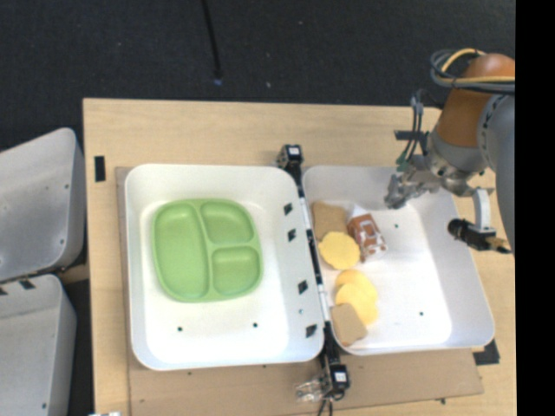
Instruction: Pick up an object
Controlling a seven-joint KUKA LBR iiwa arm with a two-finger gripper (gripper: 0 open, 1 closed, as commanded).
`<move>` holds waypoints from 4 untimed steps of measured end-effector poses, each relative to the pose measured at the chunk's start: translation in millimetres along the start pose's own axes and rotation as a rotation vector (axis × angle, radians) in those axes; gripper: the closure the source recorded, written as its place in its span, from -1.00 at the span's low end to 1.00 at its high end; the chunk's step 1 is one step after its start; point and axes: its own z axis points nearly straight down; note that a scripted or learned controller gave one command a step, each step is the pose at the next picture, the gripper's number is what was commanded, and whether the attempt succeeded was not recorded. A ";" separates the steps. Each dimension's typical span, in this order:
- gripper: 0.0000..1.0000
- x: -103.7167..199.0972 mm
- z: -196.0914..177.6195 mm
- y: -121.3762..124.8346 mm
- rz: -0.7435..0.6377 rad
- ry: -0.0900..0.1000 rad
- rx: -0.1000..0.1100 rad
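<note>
Brown-wrapped snack is lying just left of and below the gripper, whose opening cannot be told, inviting a centred descent.

Smooth matt green plastic tray in glossy white bin on pale wood bench.

Pale wooden table with two shallow white bins, left bin and right bin, side by side

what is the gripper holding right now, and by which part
Nothing shows between the fingers: the gripper hangs over the right bin, apart from the food pieces along its left wall.
</note>
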 end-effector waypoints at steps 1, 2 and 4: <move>1.00 -3.9 -60.3 -6.8 0.009 0.004 0.000; 1.00 -6.2 -115.7 -5.0 0.004 0.003 -0.002; 1.00 95.9 -111.4 -16.7 0.000 0.006 0.006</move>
